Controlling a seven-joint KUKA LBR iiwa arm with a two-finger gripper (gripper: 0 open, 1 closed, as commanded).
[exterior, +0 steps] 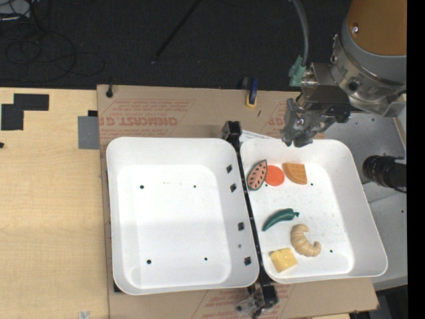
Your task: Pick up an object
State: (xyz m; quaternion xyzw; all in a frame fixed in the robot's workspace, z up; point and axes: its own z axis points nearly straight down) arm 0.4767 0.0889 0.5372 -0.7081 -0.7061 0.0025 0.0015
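Over the right bin: I am watching the gripper (pixel 297 138) hanging above the far rim of the right bin (pixel 358 178), clear of every item and carrying nothing.
Gripper state: I am reading the fingers as dark stubs bunched close, but I cannot tell whether they are apart or together.
Candidates: I am counting six toy foods, all in that bin: a watermelon slice (pixel 257 175) touching a red disc (pixel 274 176), an orange wedge (pixel 295 173) just beside them, a green pepper (pixel 279 218) mid-bin, a croissant (pixel 305 240) and a yellow cheese block (pixel 283 260) near the front.
Left bin: I am seeing the left bin (pixel 133 178) holding none of them.
Risk: I am expecting trouble at the far cluster; a descent there could straddle two pieces or nudge one against the wall.
Risk, shape: I am judging the flat disc and thin pepper likely to slip under the tips.
Materials: I am taking these for smooth moulded plastic, glossy bin floor, curved croissant, squared cheese.
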